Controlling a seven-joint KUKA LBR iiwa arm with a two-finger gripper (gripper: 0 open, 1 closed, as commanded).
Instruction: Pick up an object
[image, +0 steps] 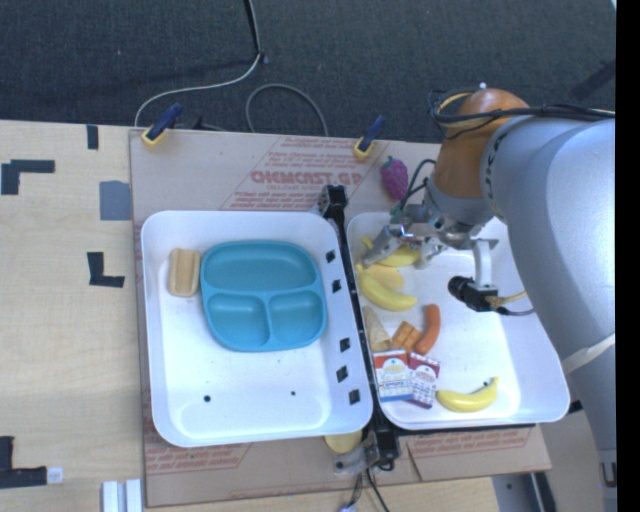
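I am seeing the gripper (405, 238) hanging low over the far end of the right bin (520, 370), right above a yellow toy banana (398, 258) that is lying with its long axis running roughly left to right across the view. Whether the gripper is clenched or released, I cannot tell from here.

Just in front of it, a second banana (385, 290) is lying on the bin floor, its long axis slanting from upper left to lower right. A third banana (468, 398) is resting near the front rim, curved upward, tips pointing left and right. Between them, an orange carrot-like piece (429, 329) is standing on a steep diagonal beside two small orange chunks (404, 335), and a red-and-white carton (406, 379) is sitting by the divider.

The left bin (170, 400) is holding a blue sectioned plate (264, 295) with a tan bread slice (183, 272) touching its left edge. A purple toy (394, 177) is lying on the board beyond the right bin.
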